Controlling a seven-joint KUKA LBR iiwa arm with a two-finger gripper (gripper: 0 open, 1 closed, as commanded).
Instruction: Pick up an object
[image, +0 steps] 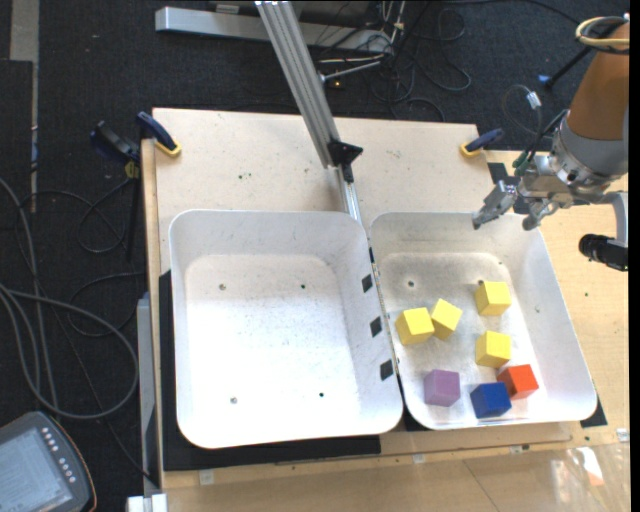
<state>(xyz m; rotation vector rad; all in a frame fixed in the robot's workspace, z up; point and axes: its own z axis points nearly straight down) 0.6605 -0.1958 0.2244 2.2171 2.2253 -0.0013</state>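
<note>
The gripper is seen above the far edge of the right bin, its fingers spread with nothing between them. Seven blocks lie in that bin: a yellow block nearest the gripper, two touching yellow blocks toward the left edge, another yellow block, and along the near edge a purple block, a blue block and an orange block.

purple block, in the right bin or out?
In. The purple block lies on the right bin's floor near its front rim, beside the blue block.
</note>
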